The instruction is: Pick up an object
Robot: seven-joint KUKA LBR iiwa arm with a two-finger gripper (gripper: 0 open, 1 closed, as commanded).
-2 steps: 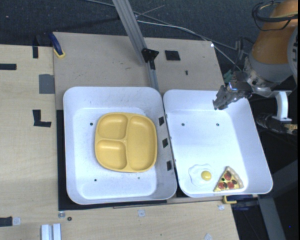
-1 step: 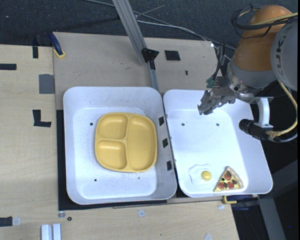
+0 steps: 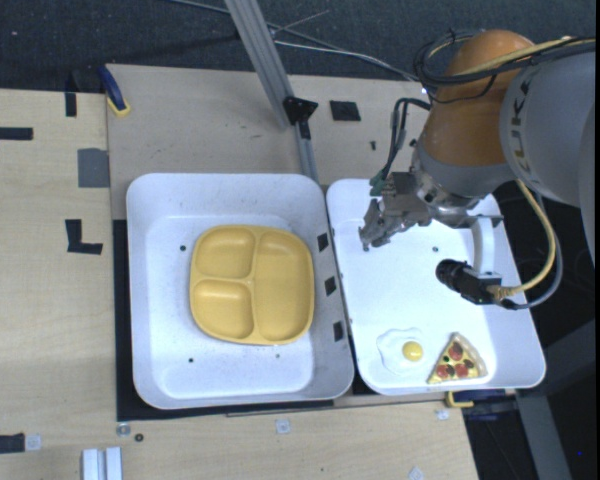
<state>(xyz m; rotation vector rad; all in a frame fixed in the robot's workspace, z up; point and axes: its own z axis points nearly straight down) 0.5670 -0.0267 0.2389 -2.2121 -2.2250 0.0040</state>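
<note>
Pizza slice [image 3: 457, 359] lies at the near edge of the right bin [image 3: 380, 288], tip pointing up toward the far side, long axis running roughly near to far. Up at the bin's far left, the claw [image 3: 372, 234] hangs with fingers drawn close together, nothing between them. A fried egg [image 3: 404, 350] sits just beside the slice's left. The left bin [image 3: 150, 298] carries a yellow divided plate [image 3: 251, 284].

Even, bright overhead light, soft shadows under the arm [image 3: 480, 98], slightly grainy picture, mild glare on white bins [image 3: 150, 268]
</note>
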